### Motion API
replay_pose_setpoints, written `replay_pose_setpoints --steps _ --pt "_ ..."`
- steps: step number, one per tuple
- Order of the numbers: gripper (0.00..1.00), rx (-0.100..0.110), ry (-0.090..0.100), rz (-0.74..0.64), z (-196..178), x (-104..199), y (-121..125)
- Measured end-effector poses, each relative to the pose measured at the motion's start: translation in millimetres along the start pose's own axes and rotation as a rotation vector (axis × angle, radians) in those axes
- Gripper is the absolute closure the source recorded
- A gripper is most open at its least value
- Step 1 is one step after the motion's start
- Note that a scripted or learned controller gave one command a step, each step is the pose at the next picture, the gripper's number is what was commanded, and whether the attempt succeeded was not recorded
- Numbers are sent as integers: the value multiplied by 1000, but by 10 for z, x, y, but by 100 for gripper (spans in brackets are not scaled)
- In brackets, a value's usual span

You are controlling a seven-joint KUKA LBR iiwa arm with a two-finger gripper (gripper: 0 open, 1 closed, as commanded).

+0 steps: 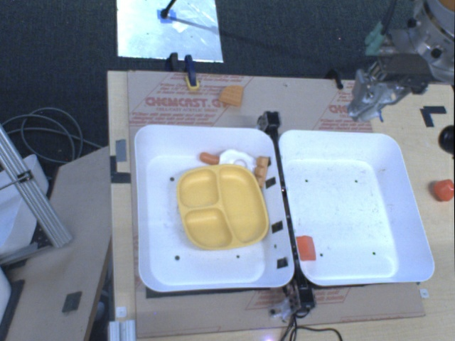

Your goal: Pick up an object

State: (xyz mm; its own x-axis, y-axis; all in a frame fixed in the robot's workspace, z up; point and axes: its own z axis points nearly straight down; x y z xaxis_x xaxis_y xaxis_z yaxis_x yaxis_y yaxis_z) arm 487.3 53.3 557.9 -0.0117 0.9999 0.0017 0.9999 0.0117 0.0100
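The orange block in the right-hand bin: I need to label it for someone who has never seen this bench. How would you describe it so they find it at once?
Start at the right bin, the one without the yellow tray. Go to its near-left corner, beside the black clips joining the bins. The orange block lies there, small and squarish, against the left wall.

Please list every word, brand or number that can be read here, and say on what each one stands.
"CHEMCAST G…" in red on the brown board behind the left bin; the rest is cut off.
More red print on that board near the gripper and under the bins' front edge: too blurred to read.
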Motion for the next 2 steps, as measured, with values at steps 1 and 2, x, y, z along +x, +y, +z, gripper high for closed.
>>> replay_pose_setpoints --steps 1,2 --pt "0 1 0 0 4 0 0" --pt "100 -3 0 -3 -112 -2 5"
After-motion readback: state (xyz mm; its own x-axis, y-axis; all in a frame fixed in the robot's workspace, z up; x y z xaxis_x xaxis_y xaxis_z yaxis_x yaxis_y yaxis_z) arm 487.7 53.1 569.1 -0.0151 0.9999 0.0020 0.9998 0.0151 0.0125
